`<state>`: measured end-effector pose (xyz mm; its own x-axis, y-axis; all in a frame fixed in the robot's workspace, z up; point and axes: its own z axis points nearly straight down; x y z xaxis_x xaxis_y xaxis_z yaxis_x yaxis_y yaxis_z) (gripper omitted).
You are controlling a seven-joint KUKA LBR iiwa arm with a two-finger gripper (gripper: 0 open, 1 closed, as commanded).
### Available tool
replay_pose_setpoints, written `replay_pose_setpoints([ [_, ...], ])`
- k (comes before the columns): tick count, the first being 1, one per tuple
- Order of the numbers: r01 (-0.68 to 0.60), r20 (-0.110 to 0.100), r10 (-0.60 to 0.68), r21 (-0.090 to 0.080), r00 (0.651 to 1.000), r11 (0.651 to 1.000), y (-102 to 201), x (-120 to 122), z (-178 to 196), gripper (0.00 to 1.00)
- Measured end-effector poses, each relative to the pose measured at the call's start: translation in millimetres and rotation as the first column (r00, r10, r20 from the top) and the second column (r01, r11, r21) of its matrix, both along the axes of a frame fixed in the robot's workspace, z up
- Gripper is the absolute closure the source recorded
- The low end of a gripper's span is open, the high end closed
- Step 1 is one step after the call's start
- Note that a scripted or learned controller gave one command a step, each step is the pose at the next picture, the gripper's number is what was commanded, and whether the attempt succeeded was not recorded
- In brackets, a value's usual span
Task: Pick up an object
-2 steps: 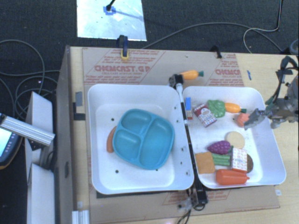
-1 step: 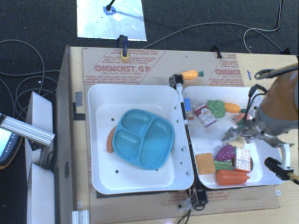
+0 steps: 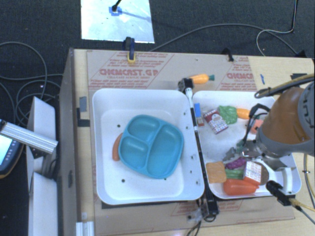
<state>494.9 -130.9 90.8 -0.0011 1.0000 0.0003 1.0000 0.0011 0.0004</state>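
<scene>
At lower right, the gripper (image 3: 235, 154), its grip state impossible to tell, hovers over the purple toy (image 3: 236, 163); it should descend straight, avoiding neighbouring toys.

Two white bins sat on the desk (image 3: 147, 65): a left bin (image 3: 106, 146) and a right bin (image 3: 211, 102). The left one held one blue tray (image 3: 150, 146) and one orange sausage (image 3: 116, 147). The right one held one green toy (image 3: 228, 114), one red-and-white packet (image 3: 215, 121), one tan slice (image 3: 215, 172), one purple piece (image 3: 236, 163), one red pepper (image 3: 238, 186) and one small carton (image 3: 252, 171). One carrot (image 3: 201, 78) lay on the desk behind the bins. One arm (image 3: 288, 122) reached in.
</scene>
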Motion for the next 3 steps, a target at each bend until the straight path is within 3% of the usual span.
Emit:
replay_pose_setpoints([
  [1, 0.0, 0.002, 0.0, -0.001, 1.0, 1.0, -10, -8, -6, 0.0],
  [2, -0.002, 0.004, 0.002, 0.0, 1.0, 1.0, -9, -6, 5, 1.0],
  [3, -0.003, 0.003, 0.003, 0.001, 1.0, 1.0, 82, -7, 94, 1.0],
])
